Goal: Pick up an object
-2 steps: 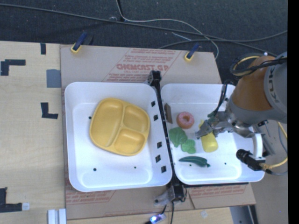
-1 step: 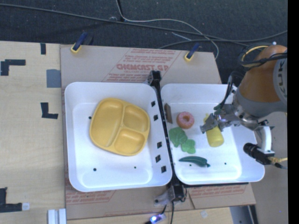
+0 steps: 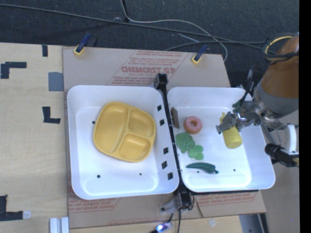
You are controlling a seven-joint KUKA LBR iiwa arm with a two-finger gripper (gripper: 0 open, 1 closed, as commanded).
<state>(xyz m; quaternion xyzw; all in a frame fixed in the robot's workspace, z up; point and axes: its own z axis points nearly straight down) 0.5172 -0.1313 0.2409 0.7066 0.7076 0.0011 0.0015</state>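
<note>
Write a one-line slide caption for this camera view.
Gripper poised over a yellow cylinder in the right bin; yellow tray in the left bin.

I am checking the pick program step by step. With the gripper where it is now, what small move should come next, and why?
Probably a short descent onto the yellow object. The gripper sits at that object's upper end in the right bin, and nothing visibly sits between its fingers, so lowering comes before closing.
</note>
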